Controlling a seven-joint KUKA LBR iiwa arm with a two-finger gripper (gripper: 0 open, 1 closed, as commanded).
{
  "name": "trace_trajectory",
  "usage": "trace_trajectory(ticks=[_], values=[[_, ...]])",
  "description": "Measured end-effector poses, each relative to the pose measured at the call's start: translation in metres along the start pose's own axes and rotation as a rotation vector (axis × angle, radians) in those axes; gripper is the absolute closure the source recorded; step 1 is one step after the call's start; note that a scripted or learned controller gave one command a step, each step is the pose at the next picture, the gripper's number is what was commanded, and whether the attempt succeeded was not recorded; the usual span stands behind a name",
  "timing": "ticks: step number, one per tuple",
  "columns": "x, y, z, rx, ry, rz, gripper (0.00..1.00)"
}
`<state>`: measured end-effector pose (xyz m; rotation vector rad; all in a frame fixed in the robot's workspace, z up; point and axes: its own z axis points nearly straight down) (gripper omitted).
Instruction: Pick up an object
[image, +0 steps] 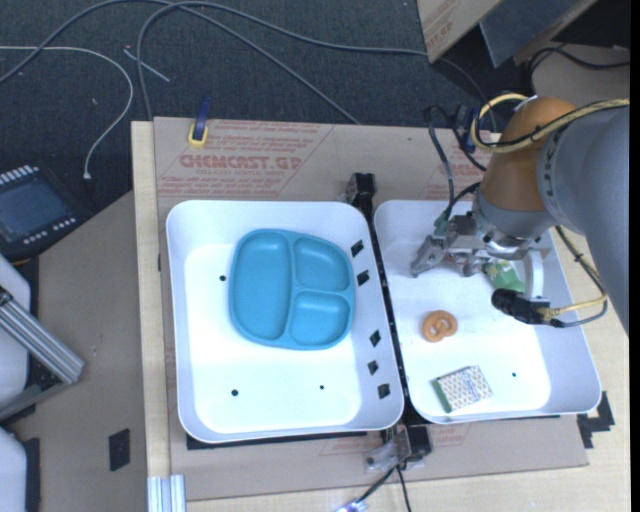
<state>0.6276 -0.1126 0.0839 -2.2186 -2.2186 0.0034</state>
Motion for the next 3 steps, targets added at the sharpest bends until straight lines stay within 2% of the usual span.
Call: trace_trajectory(ticks=[1,3], values=[[0.000,0.001,-0.013,-0.005,0.000,0.000,1.00],[0.008,0.000,-0.137,-0.012,-0.002,-0.002,1.00]])
